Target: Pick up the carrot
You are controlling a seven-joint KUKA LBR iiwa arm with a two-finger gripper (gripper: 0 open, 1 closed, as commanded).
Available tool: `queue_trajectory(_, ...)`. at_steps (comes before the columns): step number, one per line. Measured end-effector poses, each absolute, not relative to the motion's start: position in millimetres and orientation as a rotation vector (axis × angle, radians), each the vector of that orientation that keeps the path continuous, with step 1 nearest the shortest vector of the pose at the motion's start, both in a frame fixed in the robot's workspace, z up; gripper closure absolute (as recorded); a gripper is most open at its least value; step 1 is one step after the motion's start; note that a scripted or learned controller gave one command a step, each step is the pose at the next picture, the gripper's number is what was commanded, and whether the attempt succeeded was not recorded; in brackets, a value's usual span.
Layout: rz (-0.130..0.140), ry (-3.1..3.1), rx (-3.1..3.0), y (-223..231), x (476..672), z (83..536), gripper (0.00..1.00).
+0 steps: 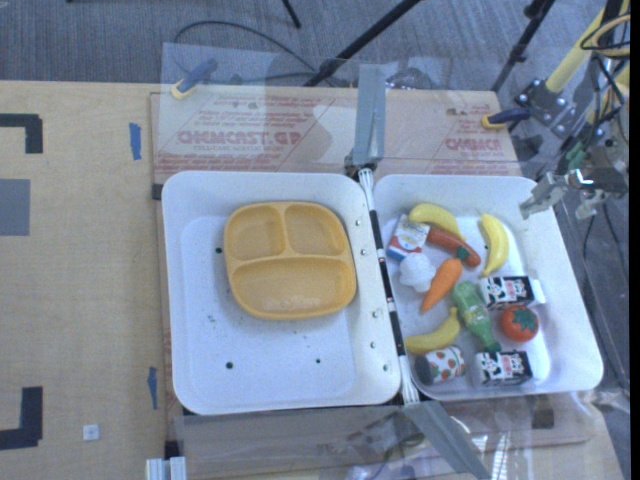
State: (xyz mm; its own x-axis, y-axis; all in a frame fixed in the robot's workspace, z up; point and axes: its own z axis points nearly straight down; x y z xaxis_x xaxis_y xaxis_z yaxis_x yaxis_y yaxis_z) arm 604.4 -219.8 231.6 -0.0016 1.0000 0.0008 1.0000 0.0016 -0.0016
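Note:
The carrot (442,282) is an orange tapered toy lying at a slant in the middle of the right bin (572,298), thick end up by a red pepper (452,240), tip pointing down-left. It rests among other toy foods and touches a white lump (417,269) on its left. What looks like my gripper (548,194), a grey metal piece, hangs over the far right corner of that bin. It is well apart from the carrot, up and to the right.
Around the carrot lie three bananas (493,240), a green bottle (471,313), a tomato (517,323), two milk cartons (508,290) and a can (442,365). The left bin (190,308) holds a yellow divided plate (290,293). Cables and stands crowd the upper right.

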Motion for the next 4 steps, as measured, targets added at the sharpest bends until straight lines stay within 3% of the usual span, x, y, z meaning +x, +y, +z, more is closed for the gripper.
queue_trajectory(1, -0.002, -2.316, -2.127, -165.3, 601.2, 103.9, 0.0)
queue_trajectory(2, -0.007, -2.275, -2.176, -94.7, 624.3, 86.6, 0.0)
queue_trajectory(3, -0.005, -2.461, -1.957, -103.3, 571.0, 86.7, 0.0)
queue_trajectory(4, -0.008, -2.249, -2.198, -110.3, 568.1, 86.4, 0.0)
